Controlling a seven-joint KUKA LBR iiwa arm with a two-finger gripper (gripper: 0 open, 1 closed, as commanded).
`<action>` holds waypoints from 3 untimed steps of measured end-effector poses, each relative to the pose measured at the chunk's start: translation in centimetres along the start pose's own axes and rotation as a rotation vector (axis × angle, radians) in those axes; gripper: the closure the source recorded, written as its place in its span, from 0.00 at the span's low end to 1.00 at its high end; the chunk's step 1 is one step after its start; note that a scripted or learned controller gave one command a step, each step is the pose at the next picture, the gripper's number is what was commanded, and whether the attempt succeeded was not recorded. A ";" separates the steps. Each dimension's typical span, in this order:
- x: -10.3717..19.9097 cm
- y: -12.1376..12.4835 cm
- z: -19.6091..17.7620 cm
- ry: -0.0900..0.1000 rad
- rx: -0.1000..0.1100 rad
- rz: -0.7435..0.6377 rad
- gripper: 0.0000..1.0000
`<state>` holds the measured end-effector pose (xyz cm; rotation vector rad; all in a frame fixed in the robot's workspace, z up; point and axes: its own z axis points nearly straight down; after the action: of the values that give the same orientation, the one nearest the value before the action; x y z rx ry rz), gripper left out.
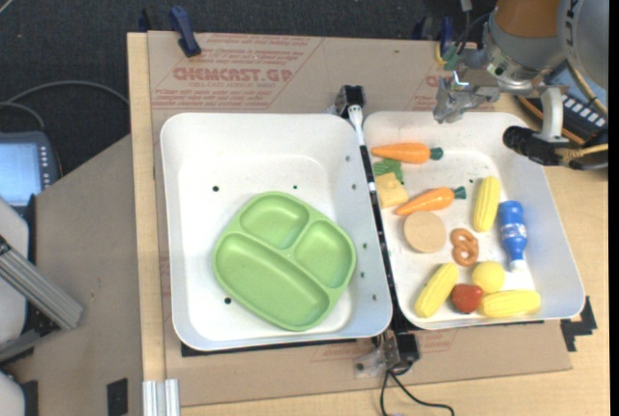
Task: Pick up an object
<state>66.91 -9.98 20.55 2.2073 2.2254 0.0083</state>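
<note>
Reaching stage: arm [542,8] is hanging over the right bin's [561,240] far edge, nothing lifted yet.
Left bin [193,211]: is carrying a green plate [282,259].
Claw [452,104]: is hovering above bare bin floor; open or closed, I cannot tell.
Carrot [401,152]: is lying nearest, just below the claw.
Next: descending onto the carrot looks needed.

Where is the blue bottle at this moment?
The blue bottle lies in the right bin, near its right wall, just right of an upright corn cob and above the lemon.
</note>
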 end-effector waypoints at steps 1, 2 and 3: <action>6.2 -0.2 2.2 0.004 0.012 0.002 1.00; 0.6 -0.3 2.0 -0.002 0.007 0.013 1.00; -4.4 -0.3 2.8 -0.001 0.006 0.013 1.00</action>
<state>66.64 -14.40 17.72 2.2236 2.2138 0.0005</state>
